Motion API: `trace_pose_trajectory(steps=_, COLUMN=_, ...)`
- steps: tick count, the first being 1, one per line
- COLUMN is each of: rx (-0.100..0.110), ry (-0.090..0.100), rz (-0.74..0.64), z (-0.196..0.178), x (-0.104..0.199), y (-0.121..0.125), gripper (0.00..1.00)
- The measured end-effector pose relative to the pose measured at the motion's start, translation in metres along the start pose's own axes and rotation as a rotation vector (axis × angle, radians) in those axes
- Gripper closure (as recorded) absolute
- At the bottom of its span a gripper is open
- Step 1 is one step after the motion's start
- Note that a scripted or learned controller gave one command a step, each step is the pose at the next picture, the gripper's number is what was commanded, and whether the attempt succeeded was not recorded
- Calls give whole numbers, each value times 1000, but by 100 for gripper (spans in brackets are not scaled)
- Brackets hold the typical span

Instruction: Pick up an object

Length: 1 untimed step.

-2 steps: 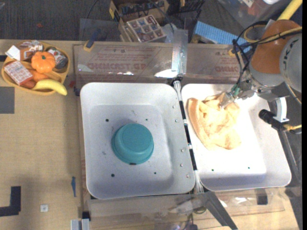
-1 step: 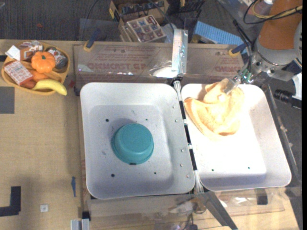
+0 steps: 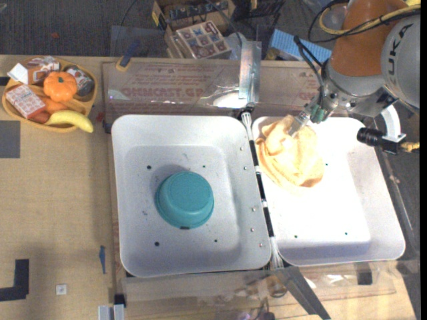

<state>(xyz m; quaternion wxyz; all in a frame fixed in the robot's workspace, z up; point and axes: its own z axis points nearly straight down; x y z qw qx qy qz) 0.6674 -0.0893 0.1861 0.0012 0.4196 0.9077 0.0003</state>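
Observation:
A crumpled yellow-orange cloth [image 3: 293,157] lies in the right bin [image 3: 347,219], up against its far left corner. The gripper [image 3: 298,124] reaches down from the upper right and its tips meet the cloth's top edge, which rises in a peak toward them. The fingers look shut on that fold of cloth. In the middle of the left bin [image 3: 140,245] a teal bowl [image 3: 185,199] rests upside down, well away from the gripper.
A basket of toy fruit [image 3: 50,95] sits on the bench at the far left. A clear plastic panel [image 3: 180,89] stands behind the bins. The arm's black fitting [image 3: 375,138] hangs over the right bin's far right side. Boxes clutter the floor beyond.

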Motion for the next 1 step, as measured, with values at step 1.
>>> trace_pose_trajectory(steps=1, rx=1, ry=1, rz=198, z=0, x=24, y=6, gripper=100)
